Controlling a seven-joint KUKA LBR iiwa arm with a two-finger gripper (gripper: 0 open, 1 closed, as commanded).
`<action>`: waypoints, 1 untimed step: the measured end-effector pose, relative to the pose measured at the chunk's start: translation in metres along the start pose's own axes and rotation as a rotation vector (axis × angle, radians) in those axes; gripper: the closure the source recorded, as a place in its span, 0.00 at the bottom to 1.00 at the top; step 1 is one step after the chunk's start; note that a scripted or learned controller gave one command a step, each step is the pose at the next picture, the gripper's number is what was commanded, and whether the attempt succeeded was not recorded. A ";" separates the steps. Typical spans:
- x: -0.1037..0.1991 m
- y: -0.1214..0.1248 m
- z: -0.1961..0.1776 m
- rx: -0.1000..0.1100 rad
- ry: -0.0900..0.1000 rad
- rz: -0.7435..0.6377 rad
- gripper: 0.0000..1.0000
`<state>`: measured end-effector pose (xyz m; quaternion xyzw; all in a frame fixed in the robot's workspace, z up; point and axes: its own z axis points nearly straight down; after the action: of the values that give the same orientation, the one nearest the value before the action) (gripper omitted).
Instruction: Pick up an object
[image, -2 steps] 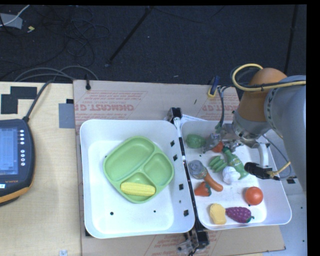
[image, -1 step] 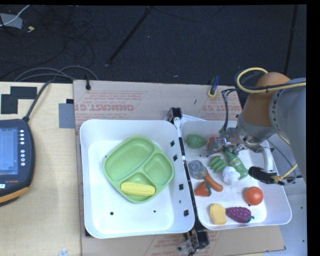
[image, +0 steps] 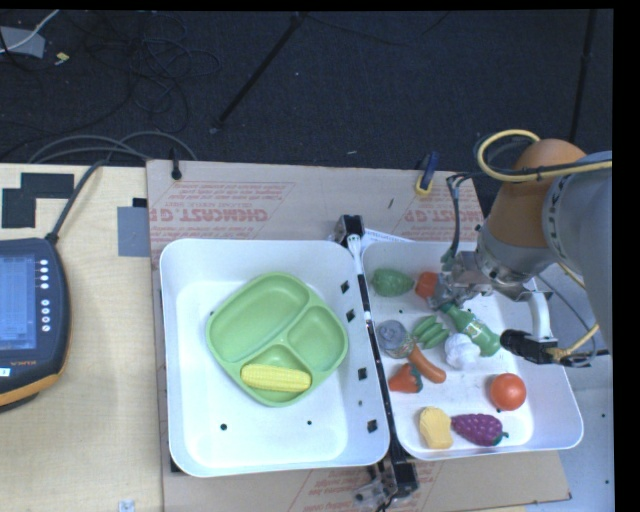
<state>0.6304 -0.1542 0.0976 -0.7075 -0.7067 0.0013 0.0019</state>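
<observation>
gripper down among toy food in the right bin; how its grip stands cannot be told from here.

the gripper (image: 452, 292) sits low over the right bin (image: 560, 425), by a green bottle-like toy (image: 472, 330), a white garlic-like piece (image: 460, 350) and green beans (image: 430, 330). around them lie a green leafy piece (image: 392, 283), a carrot (image: 427, 365), a tomato (image: 508, 391), purple grapes (image: 478, 429) and a yellow piece (image: 435, 428); bare floor shows along that bin's far right side. the left bin (image: 190, 400) holds a green divided plate (image: 275, 335) with a corn cob (image: 276, 377) in its near compartment. cardboard (image: 250, 205) under the bins carries red print, upside down, reading roughly "chemcrz". a pendant (image: 25, 310) rests on the surface (image: 100, 420).
</observation>
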 end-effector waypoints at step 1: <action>0.008 0.011 0.010 0.008 -0.001 0.000 1.00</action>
<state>0.6415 -0.1462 0.0872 -0.7074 -0.7068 0.0046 0.0046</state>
